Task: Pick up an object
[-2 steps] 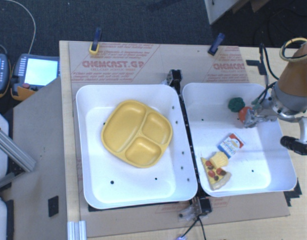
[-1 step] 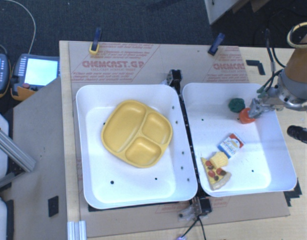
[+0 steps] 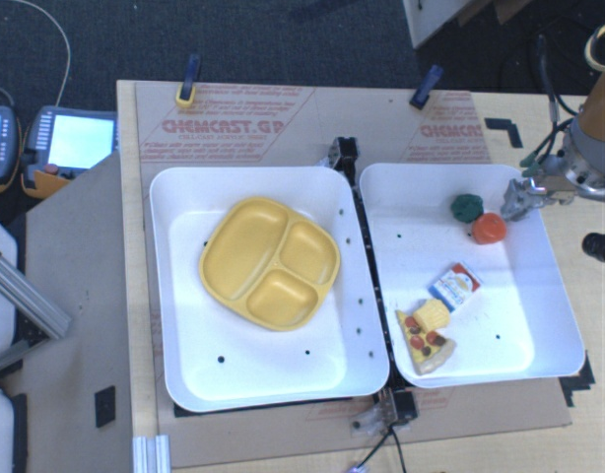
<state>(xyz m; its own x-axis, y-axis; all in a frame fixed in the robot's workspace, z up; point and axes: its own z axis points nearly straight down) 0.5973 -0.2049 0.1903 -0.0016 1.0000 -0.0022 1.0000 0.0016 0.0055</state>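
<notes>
From the fixed camera above the bench I see two shallow white plastic bins lying side by side on a brown board. The left bin (image 3: 184, 363) holds a yellow three-compartment plastic plate (image 3: 270, 262), sitting slightly turned near the middle and apart from every wall. The right bin (image 3: 539, 353) carries the small items that seem to be the candidates for picking: a dark green rounded lump (image 3: 467, 206) near the far wall, a small orange-red ball (image 3: 489, 228) just beside it toward the right, a little blue-and-white packet (image 3: 454, 287) around the middle, and a toy pizza slice with a yellow edge (image 3: 426, 335) nearer the front, close to the packet's lower corner. They are scattered loosely, which looks meant to leave room for fingers around each. The grey arm comes in from the right edge, and its metal gripper (image 3: 519, 201) sits low at the bin's far right side, just beside the orange-red ball and near the green lump. At this size and angle I cannot tell how the jaws stand, and nothing is visibly held between them. My judgement is that the ball, being closest, is the likely target, and that its round shape could let it roll away under a misaligned closure.
</notes>
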